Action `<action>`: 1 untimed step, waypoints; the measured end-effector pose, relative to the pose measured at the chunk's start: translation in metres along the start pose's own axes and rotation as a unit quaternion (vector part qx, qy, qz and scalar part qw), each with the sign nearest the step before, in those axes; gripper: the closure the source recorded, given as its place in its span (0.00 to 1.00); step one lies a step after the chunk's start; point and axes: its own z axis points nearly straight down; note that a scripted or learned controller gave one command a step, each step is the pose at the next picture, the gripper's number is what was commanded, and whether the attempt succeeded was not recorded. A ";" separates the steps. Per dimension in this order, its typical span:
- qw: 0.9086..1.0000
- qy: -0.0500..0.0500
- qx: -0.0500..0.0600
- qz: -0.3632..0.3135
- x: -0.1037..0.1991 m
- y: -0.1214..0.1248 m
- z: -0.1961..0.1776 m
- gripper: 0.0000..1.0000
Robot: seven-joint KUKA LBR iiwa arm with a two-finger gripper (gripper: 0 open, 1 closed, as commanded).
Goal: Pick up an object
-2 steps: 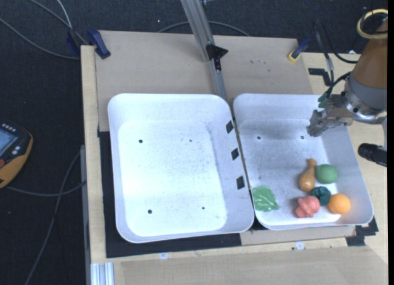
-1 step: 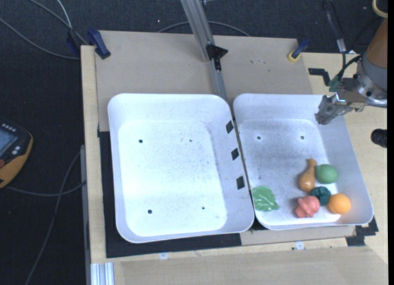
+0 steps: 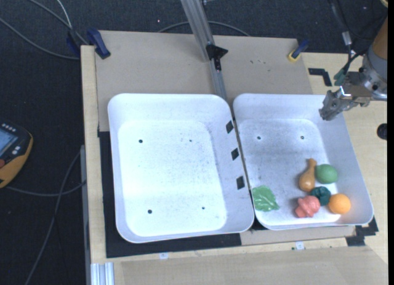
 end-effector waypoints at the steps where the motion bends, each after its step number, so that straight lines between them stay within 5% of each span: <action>1: 1.000 0.001 0.001 -0.002 0.053 0.015 -0.004 1.00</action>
